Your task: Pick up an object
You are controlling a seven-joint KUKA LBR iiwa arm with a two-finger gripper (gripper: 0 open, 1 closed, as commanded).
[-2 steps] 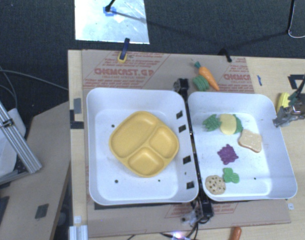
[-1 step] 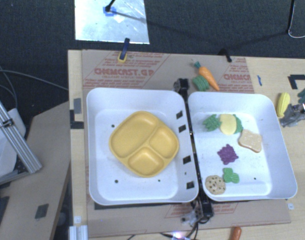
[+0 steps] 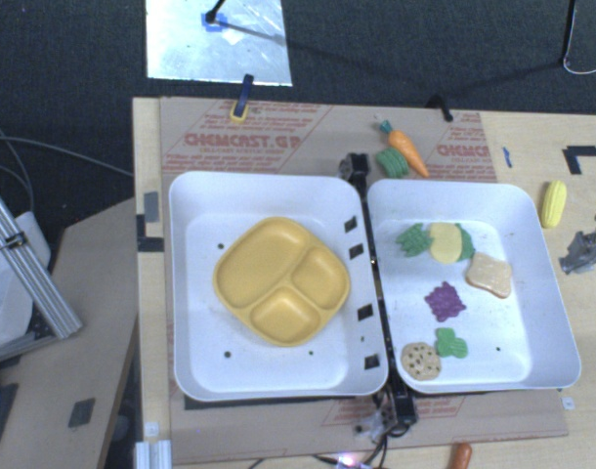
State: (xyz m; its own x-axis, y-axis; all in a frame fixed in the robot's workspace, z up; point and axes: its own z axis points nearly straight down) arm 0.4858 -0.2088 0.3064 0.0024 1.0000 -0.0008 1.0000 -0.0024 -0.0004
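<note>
Two white bins are set side by side. A yellow divided plate [image 3: 281, 279] is seen in the left bin [image 3: 195, 223], far left of the gripper. In the right bin [image 3: 532, 340], nearer the gripper, a green leafy toy [image 3: 412, 239], a purple piece [image 3: 445, 302], a cookie [image 3: 420, 361] and a toast slice [image 3: 489, 275] are scattered. The gripper [image 3: 581, 250] is seen just outside that bin's right rim; whether it is open or closed cannot be told.

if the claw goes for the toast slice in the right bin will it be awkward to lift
Probably somewhat. The toast slice lies flat on the right bin's floor, so fingers may slide over its low edges. It looks like stiff toy food, likely light, so unlikely to flop. It may scoot when nudged on the smooth white surface.
</note>
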